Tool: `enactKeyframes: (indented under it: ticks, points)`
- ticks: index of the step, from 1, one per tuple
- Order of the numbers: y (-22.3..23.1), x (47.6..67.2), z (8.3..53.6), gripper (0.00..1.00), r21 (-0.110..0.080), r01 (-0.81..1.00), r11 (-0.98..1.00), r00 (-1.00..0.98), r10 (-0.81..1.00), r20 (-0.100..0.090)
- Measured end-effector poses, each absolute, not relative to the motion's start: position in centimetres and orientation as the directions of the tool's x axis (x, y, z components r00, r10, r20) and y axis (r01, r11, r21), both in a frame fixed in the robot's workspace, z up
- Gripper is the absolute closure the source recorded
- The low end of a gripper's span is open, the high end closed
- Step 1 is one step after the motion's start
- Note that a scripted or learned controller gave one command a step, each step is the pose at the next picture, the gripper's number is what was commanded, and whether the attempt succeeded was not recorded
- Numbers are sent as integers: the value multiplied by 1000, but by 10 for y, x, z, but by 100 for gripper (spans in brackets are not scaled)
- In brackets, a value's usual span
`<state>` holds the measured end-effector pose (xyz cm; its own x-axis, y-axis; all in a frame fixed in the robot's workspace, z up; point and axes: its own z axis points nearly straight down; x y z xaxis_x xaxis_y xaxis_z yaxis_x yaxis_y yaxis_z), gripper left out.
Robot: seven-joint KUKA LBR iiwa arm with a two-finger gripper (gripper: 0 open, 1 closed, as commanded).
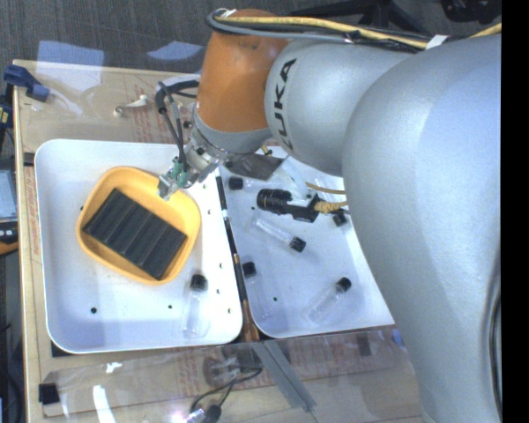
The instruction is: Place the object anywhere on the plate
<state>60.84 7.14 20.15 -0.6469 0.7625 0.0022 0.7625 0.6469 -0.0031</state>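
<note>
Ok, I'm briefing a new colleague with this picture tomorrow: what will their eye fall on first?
The huge grey arm with its orange band looms across the right and top, reaching in over both bins. Next comes the yellow plate in the left bin, a dark ribbed slab lying flat on it, with the tool at the plate's upper right rim. Scattered in the right bin lie small black pieces.

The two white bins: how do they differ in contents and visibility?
The left bin holds a yellow plate bearing a dark ribbed slab; the right bin holds small black pieces and clear tubes. The left bin shows nearly whole; the arm covers part of the right bin. Both are white and shallow.
</note>
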Motion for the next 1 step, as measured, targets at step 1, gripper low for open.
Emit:
enactKeyframes:
  ticks: [1]
  points:
    - [71, 609, 211, 100, -3, 763, 647, -647, 763, 3]
